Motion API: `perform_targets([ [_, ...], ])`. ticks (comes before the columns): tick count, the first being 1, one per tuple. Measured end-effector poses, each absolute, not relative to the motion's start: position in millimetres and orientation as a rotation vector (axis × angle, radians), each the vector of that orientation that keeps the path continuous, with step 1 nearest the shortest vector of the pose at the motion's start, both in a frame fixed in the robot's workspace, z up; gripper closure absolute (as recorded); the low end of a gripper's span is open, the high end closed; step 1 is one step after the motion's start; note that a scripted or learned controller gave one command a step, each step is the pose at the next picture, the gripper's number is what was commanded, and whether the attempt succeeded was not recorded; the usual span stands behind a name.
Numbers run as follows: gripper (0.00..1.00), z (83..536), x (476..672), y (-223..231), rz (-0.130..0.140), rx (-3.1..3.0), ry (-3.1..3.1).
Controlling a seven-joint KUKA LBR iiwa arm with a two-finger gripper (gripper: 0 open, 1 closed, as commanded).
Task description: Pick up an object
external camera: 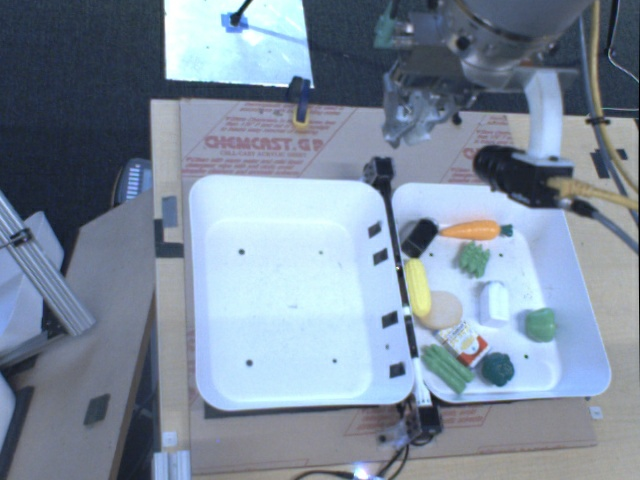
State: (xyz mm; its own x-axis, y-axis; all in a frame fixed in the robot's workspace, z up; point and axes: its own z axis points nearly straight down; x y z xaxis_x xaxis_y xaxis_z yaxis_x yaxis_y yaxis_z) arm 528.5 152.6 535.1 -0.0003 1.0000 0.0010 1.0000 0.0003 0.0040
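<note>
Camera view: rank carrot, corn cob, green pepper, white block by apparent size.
1. Carrot, longest.
2. Corn cob, nearly as long; close call with the carrot.
3. White block and green pepper look about alike; not ranking them.

claw (408, 126) above bench, carrot (470, 231) in right bin (580, 298)

The clear sheet (330, 133) under the bins says "CHEMCAST GP" in red letters, at 12 o'clock.
</note>
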Motion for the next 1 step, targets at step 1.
perform_targets([
  [1, 1.00, 531.1, 485.5, 183.0, 0.002, 2.214, 2.230],
])
